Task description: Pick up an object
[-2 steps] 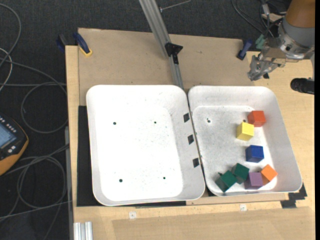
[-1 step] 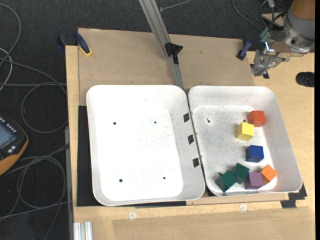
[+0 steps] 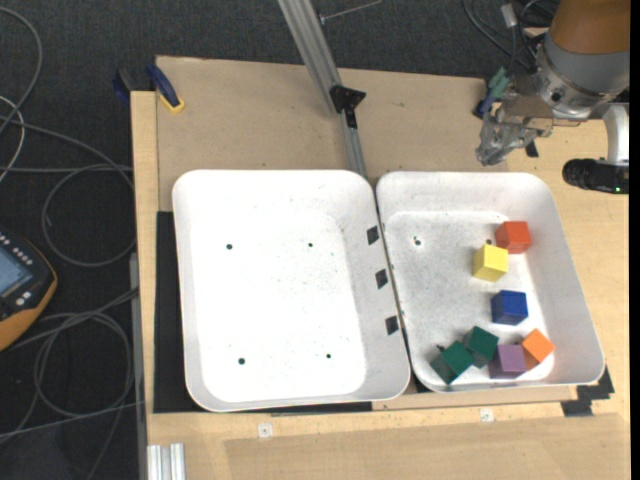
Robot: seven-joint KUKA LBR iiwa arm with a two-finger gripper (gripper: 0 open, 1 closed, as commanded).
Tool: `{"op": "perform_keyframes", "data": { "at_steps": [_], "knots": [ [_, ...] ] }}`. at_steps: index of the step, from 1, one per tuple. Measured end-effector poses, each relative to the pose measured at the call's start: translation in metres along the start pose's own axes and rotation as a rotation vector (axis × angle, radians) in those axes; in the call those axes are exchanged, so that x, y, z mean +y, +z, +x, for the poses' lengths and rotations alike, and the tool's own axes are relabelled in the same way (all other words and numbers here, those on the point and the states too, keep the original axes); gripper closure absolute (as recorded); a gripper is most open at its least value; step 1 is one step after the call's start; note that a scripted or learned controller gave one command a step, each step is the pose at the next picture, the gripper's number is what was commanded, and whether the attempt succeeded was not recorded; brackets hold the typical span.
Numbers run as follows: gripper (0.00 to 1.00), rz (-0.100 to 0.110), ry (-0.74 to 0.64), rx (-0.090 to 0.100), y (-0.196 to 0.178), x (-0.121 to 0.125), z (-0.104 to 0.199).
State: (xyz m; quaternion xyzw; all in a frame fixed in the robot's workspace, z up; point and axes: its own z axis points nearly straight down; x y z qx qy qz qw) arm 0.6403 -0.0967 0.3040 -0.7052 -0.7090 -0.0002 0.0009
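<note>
While blocks sit in the right bin [image 3: 566, 268], the tool [image 3: 497, 148] hangs above the bench, holding nothing.

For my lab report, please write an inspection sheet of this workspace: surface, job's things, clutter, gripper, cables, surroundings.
Surface: wooden bench bearing left bin and right bin, side by side.
Job's things: in the right bin, red-orange block, yellow block, blue block, two green blocks, purple block, orange block.
Clutter: blue and yellow clamp at the bench's far left corner.
Gripper: gripper above the bench, beyond the right bin's far rim; nothing between its fingers.
Cables: loose cables on the floor, left.
Surroundings: dark carpet; slanted metal pole.
</note>
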Motion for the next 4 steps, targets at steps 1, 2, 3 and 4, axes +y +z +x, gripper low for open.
{"op": "perform_keyframes", "data": {
  "at_steps": [1, 2, 3, 4],
  "knots": [
    [1.0, 0.003, 0.0, 0.001, 0.022, -0.024, 0.047],
    [1.0, 0.002, 0.0, 0.001, 0.033, -0.036, 0.09],
    [1.0, 0.003, -0.002, 0.001, 0.044, -0.056, 0.148],
    [1.0, 0.004, 0.0, 0.001, 0.063, -0.085, 0.186]
  ]
}}
